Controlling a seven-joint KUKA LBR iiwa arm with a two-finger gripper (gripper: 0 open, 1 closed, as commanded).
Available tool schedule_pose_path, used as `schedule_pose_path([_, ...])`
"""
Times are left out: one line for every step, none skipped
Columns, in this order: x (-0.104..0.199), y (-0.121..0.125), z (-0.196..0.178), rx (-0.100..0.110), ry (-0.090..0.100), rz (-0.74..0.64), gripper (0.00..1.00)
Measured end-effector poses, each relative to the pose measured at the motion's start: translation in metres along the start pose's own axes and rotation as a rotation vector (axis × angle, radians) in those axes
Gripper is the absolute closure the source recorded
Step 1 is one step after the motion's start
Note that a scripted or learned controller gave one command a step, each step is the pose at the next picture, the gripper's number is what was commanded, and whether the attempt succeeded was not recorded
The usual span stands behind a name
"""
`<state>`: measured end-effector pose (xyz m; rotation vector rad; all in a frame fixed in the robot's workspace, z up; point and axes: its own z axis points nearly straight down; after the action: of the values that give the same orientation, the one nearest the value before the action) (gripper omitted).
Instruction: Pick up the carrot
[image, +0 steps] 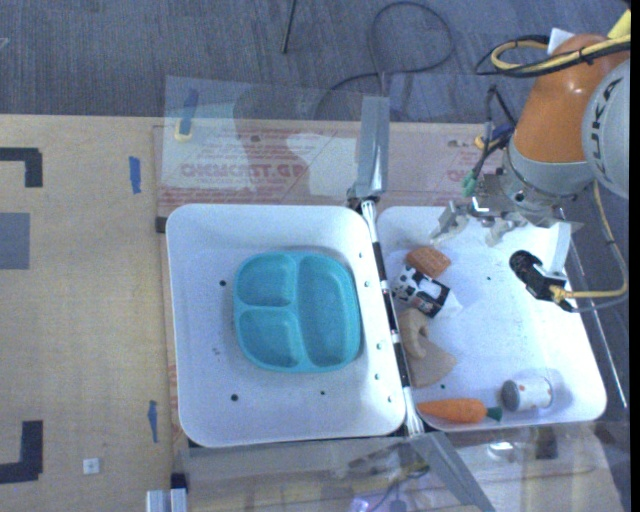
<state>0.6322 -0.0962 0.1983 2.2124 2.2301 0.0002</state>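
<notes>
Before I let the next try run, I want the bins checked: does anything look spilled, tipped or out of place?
Nothing looks spilled or damaged. The carrot lies flat against the near wall of the right bin, and a small can lies on its side next to it. The blue divided plate sits level in the left bin.

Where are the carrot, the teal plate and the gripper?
carrot (452, 409): camera view, middle of its orange body.
teal plate (297, 310): camera view, ridge between its compartments.
gripper (472, 219): camera view, midway between its fingertips.
</notes>
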Motion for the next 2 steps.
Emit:
schedule_pose_path([0.002, -0.032, 0.078, -0.038, 0.0, -0.069, 0.0])
schedule_pose_path([0.004, -0.046, 0.085, -0.067, -0.011, -0.217, 0.0])
